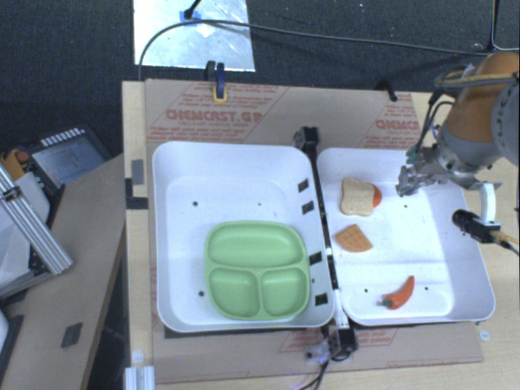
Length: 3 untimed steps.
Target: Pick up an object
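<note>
The right white bin [455,295] holds three pieces of toy food. A pale bread slice [356,196] lies at its upper left with a red piece [377,195] tucked at its right side. Below that rests an orange waffle-like square [353,238]. An orange-red chili pepper [399,292] lies near the bin's front. My gripper [405,183] hangs over the upper right part of this bin, to the right of the bread slice and apart from it. Nothing shows between its tips.
In the left white bin [175,177] sits a green divided plate [255,269] with three compartments. A black divider strip [318,218] runs between the bins. A grey device [61,162] and metal rail [32,230] sit off the bench's left.
</note>
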### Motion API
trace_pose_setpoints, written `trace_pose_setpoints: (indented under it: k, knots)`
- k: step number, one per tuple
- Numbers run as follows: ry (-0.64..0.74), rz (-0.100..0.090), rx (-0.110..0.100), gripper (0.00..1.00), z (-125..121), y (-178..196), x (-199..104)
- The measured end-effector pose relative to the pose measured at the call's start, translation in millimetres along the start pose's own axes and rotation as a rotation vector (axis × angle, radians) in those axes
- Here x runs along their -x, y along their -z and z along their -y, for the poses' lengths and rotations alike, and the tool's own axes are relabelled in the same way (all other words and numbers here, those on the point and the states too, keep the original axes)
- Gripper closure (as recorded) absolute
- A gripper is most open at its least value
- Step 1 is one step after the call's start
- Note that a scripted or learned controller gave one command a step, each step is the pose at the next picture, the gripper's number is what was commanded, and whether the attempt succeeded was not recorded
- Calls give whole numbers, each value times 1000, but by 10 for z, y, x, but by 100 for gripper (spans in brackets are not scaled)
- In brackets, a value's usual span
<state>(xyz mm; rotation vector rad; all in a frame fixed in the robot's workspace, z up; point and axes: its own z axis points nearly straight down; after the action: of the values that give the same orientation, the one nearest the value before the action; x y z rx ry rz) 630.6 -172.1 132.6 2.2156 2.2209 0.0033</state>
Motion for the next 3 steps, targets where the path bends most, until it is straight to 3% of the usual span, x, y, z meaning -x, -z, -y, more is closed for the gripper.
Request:
trace_pose_setpoints:
  k: [2,3]
  knots:
    - [2,0,3,100,14,929,15]
    - [3,1,5,100,-56,1573,35]
